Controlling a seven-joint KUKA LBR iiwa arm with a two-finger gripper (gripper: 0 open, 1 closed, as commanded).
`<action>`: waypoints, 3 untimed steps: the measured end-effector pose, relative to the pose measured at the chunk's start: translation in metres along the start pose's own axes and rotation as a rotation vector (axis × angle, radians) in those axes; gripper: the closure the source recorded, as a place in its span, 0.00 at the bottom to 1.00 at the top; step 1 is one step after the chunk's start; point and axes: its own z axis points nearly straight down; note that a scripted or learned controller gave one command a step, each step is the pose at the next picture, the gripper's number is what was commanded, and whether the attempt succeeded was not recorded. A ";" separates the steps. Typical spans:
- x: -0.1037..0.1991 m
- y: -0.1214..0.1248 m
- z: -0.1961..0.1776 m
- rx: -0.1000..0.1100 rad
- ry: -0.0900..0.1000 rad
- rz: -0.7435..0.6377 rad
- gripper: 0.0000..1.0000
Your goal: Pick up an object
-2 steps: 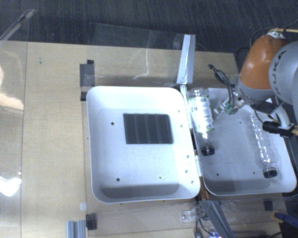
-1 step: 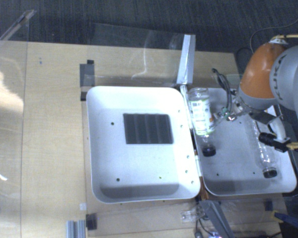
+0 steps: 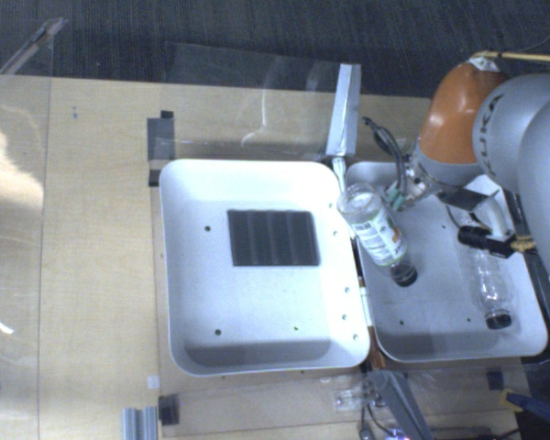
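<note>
A clear plastic bottle (image 3: 376, 232) with a dark cap lies at a slant over the left edge of the right bin (image 3: 440, 324), its base toward the divider and its cap pointing into the bin. My gripper (image 3: 399, 193) reaches in from the right, below the orange band, and ends right beside the bottle's upper part. A second clear bottle (image 3: 490, 291) with a dark cap lies along the right side of the same bin.
The left bin (image 3: 197, 273) holds a dark ribbed rectangular pad (image 3: 272, 238) near its middle. A metal post (image 3: 344, 113) stands behind the gap between the bins. Clear panels border the bench at the left and back.
</note>
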 end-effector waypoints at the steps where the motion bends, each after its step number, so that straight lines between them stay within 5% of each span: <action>1: -0.048 -0.027 -0.124 0.001 0.000 -0.291 0.00; 2: -0.087 -0.079 -0.033 0.005 0.005 -0.231 0.00; 3: -0.056 -0.118 -0.003 -0.003 -0.002 -0.290 0.00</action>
